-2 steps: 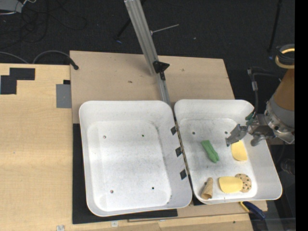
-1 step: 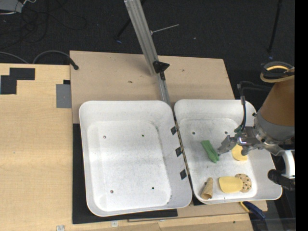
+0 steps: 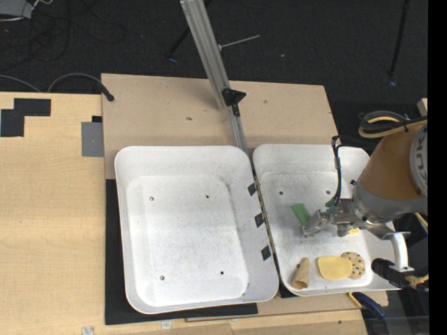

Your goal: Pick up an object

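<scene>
1. We see two shallow white bins side by side on the bench: the left bin (image 3: 140,166) shows its bare speckled floor, and the right bin (image 3: 293,160) carries the objects.
2. The arm (image 3: 394,169) reaches in from the right over the right bin's right edge, its orange band above the grey wrist.
3. The gripper (image 3: 314,226) sits low over the middle of the right bin; we cannot tell whether its fingers are spread or pressed together, and we see nothing clearly between them.
4. A small green object (image 3: 300,213) lies just left of the gripper tip, touching or nearly touching it; we cannot tell which.
5. Along the near rim of the right bin lie a tan cone (image 3: 301,273), a yellow piece (image 3: 333,268) and a round cookie (image 3: 355,263) that touches the yellow piece's right side.
6. These three lie near the front edge, apart from the gripper.
7. The far half of the right bin, toward its back rim, is open floor.
8. A slanted metal rail (image 3: 209,54) runs down from the top to the seam between the bins, where small black clips (image 3: 259,219) mark the shared edge.
</scene>
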`<action>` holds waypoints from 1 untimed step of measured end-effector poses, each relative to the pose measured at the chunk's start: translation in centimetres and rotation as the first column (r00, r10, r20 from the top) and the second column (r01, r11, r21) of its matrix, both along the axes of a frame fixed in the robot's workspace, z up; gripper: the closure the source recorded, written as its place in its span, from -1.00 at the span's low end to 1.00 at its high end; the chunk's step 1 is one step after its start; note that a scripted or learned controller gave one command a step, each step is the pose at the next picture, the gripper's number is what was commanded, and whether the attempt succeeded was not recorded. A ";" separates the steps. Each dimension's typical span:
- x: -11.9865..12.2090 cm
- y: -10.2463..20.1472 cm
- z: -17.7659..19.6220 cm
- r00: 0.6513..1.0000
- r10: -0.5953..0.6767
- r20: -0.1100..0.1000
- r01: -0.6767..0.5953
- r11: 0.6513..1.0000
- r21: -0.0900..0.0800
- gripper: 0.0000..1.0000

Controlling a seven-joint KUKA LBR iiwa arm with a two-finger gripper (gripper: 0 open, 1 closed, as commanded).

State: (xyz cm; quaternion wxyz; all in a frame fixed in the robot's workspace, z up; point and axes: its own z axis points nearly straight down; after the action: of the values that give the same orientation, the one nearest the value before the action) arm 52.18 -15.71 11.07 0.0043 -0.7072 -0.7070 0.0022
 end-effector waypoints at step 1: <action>0.1 -0.2 1.3 1.000 -0.006 0.004 0.006 1.000 -0.001 1.00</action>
State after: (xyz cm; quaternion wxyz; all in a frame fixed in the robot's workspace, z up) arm 52.23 -15.92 12.41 0.0022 -0.7092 -0.7050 0.0012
